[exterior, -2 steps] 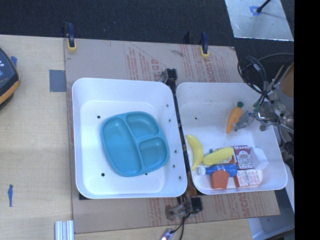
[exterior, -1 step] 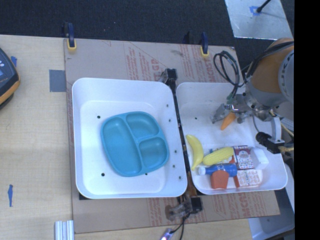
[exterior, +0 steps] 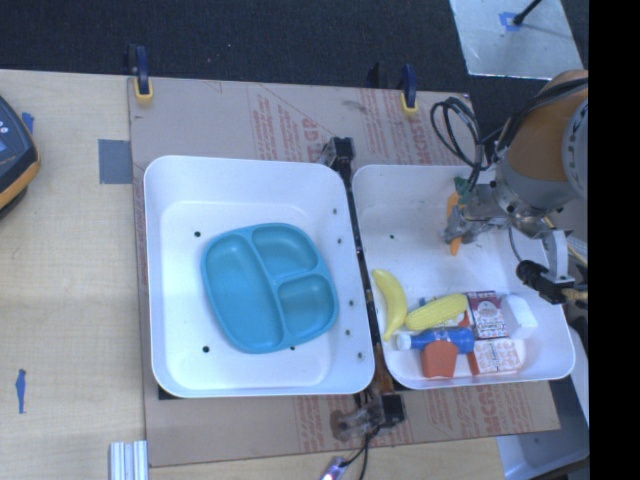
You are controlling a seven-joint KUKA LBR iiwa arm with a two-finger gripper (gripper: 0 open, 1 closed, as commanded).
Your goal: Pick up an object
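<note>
Gripper (exterior: 458, 230) low over bare floor toward the far side of the right bin (exterior: 400, 183), finger state impossible to tell, likely poised to descend; candidate objects bunched along the near wall: banana (exterior: 391, 301), corn cob (exterior: 437, 312), red carton (exterior: 488, 316).

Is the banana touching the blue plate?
Apart. The camera view shows the banana lying in the right bin and the blue plate in the left bin, with both bin walls between them.
</note>
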